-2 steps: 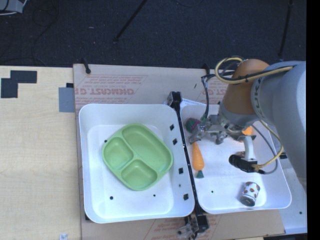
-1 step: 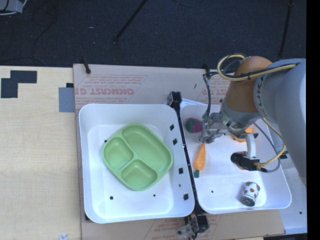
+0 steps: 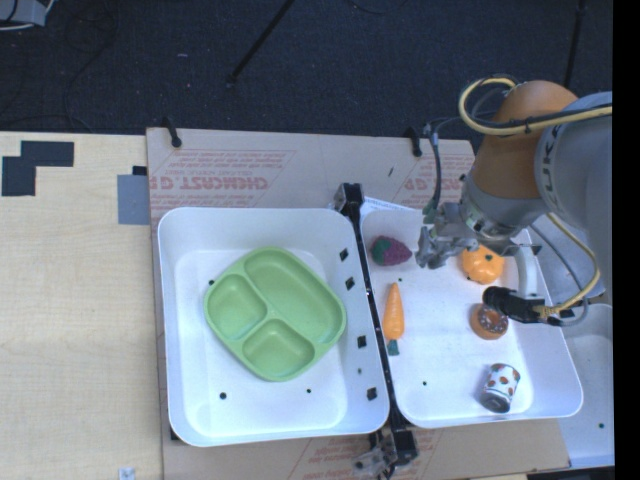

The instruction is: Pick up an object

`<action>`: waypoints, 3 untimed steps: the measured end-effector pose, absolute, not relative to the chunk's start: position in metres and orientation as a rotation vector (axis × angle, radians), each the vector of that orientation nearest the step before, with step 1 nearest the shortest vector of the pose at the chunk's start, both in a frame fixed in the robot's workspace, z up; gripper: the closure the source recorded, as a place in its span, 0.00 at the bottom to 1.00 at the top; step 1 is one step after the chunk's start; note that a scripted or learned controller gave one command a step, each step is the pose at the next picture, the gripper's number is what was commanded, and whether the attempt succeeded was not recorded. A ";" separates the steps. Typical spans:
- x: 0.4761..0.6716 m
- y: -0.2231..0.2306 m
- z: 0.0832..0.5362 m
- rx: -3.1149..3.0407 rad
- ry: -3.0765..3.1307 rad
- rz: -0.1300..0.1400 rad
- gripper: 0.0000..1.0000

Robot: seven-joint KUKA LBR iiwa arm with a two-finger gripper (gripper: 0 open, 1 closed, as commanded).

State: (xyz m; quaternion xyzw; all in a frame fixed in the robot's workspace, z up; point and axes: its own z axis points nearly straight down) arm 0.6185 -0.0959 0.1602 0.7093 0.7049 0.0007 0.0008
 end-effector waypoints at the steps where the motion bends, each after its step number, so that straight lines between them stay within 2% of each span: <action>1: 0.619 -0.097 0.213 2.221 2.220 0.001 1.00; 3: 0.622 -0.003 0.208 2.220 2.227 -0.002 1.00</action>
